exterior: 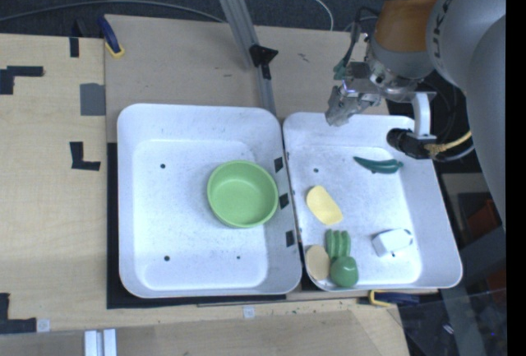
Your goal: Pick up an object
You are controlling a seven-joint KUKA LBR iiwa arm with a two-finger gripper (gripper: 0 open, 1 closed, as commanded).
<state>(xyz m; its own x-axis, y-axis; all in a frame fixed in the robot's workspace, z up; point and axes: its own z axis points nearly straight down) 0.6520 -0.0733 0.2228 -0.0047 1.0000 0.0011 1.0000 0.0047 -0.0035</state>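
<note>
Status: nothing picked yet, judging by the layout. Grey two-finger gripper point(340, 110) poised over the rear edge of the right shallow white bin point(427, 206), near its back-left corner, well above the contents. Nothing visible between the tips; open or closed, cannot tell at this angle.

Candidates all resting on the floor of the right bin: dark teal curved pod-shaped piece point(378, 165) nearest the tool, toward the back; pale yellow oblong lump point(324, 205) mid-bin near the divider; green ribbed toy vegetable point(339, 256) at the front, touching a tan flat round piece point(316, 261) by the front-left corner; small white blocky item point(391, 242) front right, apart from the rest.

Left shallow white bin point(164, 182) holding a light green plastic bowl point(242, 193), upright, right of centre.

Remaining, by estimate: target choice, descent, closure, lift. Essentially the whole pick outstanding.
</note>
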